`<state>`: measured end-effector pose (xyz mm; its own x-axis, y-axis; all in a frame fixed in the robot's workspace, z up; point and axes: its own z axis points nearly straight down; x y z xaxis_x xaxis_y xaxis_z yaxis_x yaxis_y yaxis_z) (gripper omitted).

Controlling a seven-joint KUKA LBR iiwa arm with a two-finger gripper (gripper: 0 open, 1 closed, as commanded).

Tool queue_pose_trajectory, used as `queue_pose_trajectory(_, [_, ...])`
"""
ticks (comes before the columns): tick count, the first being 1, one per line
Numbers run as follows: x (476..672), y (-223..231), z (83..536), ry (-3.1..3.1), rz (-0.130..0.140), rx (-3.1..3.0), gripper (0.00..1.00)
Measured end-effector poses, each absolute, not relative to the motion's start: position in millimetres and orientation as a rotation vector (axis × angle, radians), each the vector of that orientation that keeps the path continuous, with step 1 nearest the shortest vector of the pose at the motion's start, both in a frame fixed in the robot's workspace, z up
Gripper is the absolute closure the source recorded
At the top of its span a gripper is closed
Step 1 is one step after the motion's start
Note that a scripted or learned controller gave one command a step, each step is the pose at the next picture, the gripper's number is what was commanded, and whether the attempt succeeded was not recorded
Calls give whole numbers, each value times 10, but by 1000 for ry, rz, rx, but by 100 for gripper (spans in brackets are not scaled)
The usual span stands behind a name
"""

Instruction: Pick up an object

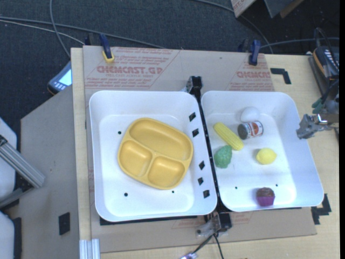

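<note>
Nearest the camera is a purple-and-brown toy (264, 197), sitting at the front of the right bin (302, 171), well apart from the fingers (309, 127) & on their camera side. The fingers hang at that bin's outer rim, over the edge rather than over the floor of it. They're small & blurred here, so can't tell how far open they are; nothing shows between them, prob. empty.

Candidates, all in the right bin: yellow lemon (266, 156) is the closest to the fingers, inward & a bit toward the camera. The can (250, 129) lies on its side further inward, roughly level w/ the fingers, touching or just beside a white ball (249, 114) on its far side. The corn cob (228, 136) & green lump (223, 156) are furthest from the fingers, near the divider. Left bin (99, 144), beyond all that, has just a yellow divided plate (155, 152).

Risks as I judge them:
- a straight descent from here hits the sloped bin wall, no object under it
- lemon & ball are round, likely to roll or squirt out of a pinch
- can on its side rolls if nudged, and could push the ball
- can/ball/cob sit close, so a grab there may catch two things or jam on a neighbour
</note>
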<state>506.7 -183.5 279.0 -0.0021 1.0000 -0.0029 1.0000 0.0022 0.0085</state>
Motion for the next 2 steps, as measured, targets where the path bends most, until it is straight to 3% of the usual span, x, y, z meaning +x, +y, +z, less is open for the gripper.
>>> queue_pose_trajectory(1, [5159,-1275,2665,2231,2,2216,100])
queue_pose_trajectory(2, [5055,-776,2577,2231,1,2218,100])
